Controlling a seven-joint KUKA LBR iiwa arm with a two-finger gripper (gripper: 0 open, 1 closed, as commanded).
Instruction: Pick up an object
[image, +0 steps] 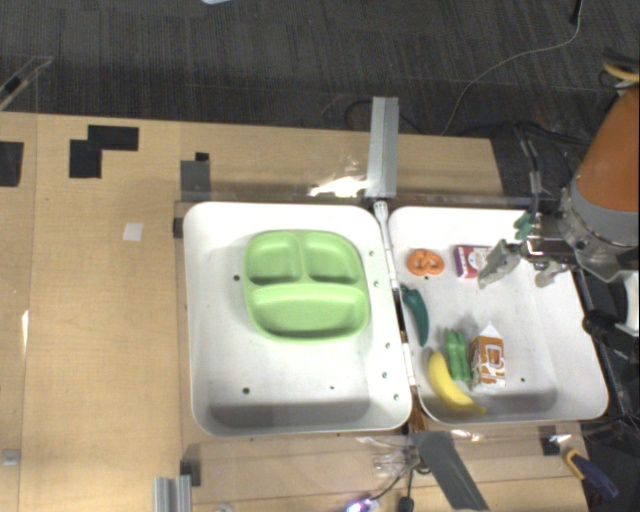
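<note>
Two shallow white bins sat side by side on a wooden bench. The left bin (215, 330) held a green divided plate (305, 283) lying flat near its middle. The right bin (560, 370) held several small items: an orange round toy (425, 262) near the top left, a small red and white packet (470, 260) just beside it, a dark green vegetable (416, 314) along the left wall, a yellow banana (447, 381) near the front, a green item (458, 355) touching the banana, and an orange and white carton (488, 358) just beside that. The arm's gripper (518, 262) hung over the right bin's upper right part, its fingers spread apart with nothing between them, near the packet.
</note>
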